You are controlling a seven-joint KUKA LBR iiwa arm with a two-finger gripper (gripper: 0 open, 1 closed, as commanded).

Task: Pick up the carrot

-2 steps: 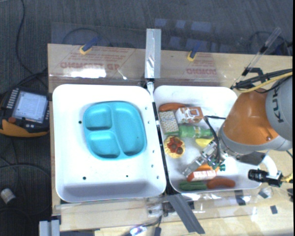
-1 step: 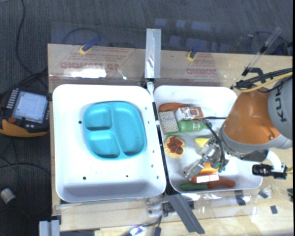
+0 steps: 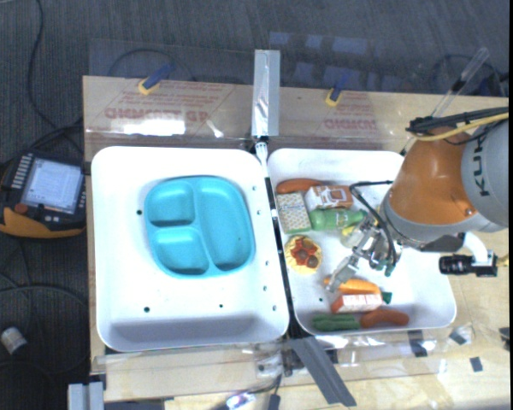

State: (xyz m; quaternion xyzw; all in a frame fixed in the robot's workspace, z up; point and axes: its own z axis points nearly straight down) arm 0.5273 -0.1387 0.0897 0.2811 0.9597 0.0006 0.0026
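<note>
From the camera view above the bench, two shallow white bins sit side by side. The left bin holds a blue divided plate, which lies flat near its middle with three compartments facing up. The right bin carries a cluster of toy foods. A reddish sausage-shaped piece lies near its far edge, with a small brown-and-white carton just beside it and a pale green waffle-like block below. A green bottle lies on its side next to that block. A round pizza slice disc rests close to the divider between the bins.

The carrot lies along the near wall of the right bin, orange-red, with a green vegetable end to end on its left. An orange-and-white packet lies just above them.

The arm reaches in from the right, its orange band over the bin's right half. The gripper hangs above the bin floor, near the packet and apart from the carrot. Its fingers stand apart, with nothing between them.
</note>
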